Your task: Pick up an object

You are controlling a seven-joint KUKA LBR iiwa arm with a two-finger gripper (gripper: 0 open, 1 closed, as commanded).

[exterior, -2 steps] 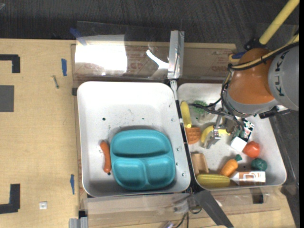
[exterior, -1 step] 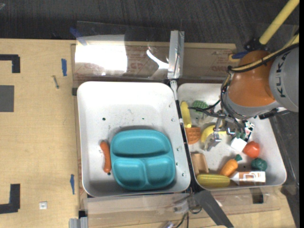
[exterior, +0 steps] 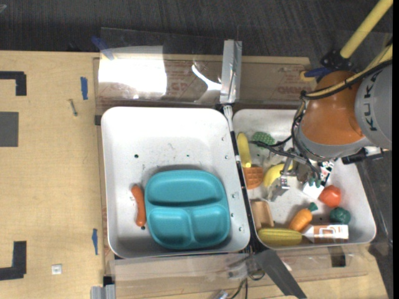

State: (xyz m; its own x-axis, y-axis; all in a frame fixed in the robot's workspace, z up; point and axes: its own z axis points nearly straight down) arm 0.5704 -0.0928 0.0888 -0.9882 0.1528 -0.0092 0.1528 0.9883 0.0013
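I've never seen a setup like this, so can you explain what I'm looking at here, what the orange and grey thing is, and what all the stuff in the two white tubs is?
One camera looks down at a slant on a bench. The grey and orange thing is a robot arm reaching in from the right; its gripper hangs over the right bin, among toy food: a banana, a lemon, a tomato, a carrot and corn. I cannot tell whether it holds anything. The left bin holds a teal divided tray with an orange sausage beside it. The robot is meant to pick up one object.
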